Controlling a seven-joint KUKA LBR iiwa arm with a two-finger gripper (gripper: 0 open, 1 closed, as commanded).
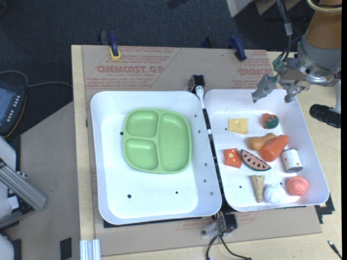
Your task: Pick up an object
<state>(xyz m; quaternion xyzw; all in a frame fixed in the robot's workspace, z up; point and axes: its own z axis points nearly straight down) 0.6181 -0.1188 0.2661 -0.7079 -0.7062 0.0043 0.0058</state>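
A: What is there to pick up?

B: A cluster of toy foods in the right bin [309, 140]. A yellow cheese piece [238, 125] lies nearest the far wall, with a red and green strawberry [270, 121] beside it. Nearer the middle, an orange carrot [274, 148] touches a tan pear-shaped piece [259, 142].

A: And closer to the front?

B: A red cube [232, 158], a watermelon slice [254, 161], a white can [291, 160], an ice cream cone [259, 188] and a pink round piece [297, 186].

A: How does the gripper [277, 90] stand?

B: Spread wide, with its two grey fingers [262, 88] well apart and nothing between them. It touches none of the toys.

A: Where is it relative to them?

B: Over the far edge of the right bin, above the strawberry and the cheese, apart from both.

A: And the other side?

B: The left bin [108, 194] holds a green divided plate [158, 140], well apart from the gripper.
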